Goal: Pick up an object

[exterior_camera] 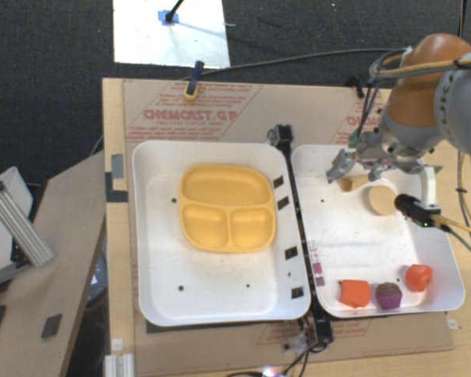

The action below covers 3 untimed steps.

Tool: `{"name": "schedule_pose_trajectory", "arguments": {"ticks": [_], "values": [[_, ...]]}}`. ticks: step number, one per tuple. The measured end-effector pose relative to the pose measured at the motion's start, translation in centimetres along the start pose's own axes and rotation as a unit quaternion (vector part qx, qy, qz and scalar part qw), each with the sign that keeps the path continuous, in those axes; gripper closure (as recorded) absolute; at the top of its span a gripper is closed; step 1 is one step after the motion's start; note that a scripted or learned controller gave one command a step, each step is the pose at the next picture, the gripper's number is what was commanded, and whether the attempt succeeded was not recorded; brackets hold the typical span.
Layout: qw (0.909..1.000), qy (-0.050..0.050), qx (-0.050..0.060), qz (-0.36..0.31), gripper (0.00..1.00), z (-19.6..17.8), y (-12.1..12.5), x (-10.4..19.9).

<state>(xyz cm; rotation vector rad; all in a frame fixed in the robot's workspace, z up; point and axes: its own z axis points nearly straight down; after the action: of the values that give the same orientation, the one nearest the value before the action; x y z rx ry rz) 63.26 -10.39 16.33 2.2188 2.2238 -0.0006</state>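
Currently your gripper [347,166] hovers, fingers apparently spread and empty, by the right bin's [455,293] far edge above a small tan piece [346,184]; lower and close next.

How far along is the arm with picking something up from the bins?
Nothing looks picked up yet. The claw hangs low at the far end of the right bin, right by a small tan piece and a tan disc. Grasping and lifting remain. The orange block, purple piece and red piece sit untouched at the near edge.
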Motion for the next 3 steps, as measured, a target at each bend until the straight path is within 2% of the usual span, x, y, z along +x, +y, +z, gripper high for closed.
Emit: {"name": "schedule_pose_trajectory", "arguments": {"ticks": [1, 2, 3], "values": [[1.0, 0.0, 0.0, 0.001, 0.0, 4.4, -0.4, -0.6], [1.0, 0.0, -0.003, 0.0, 1.0, 3.1, -0.3, -0.6], [1.0, 0.0, -0.003, -0.001, 1.0, -3.4, 0.0, -0.7]]}}
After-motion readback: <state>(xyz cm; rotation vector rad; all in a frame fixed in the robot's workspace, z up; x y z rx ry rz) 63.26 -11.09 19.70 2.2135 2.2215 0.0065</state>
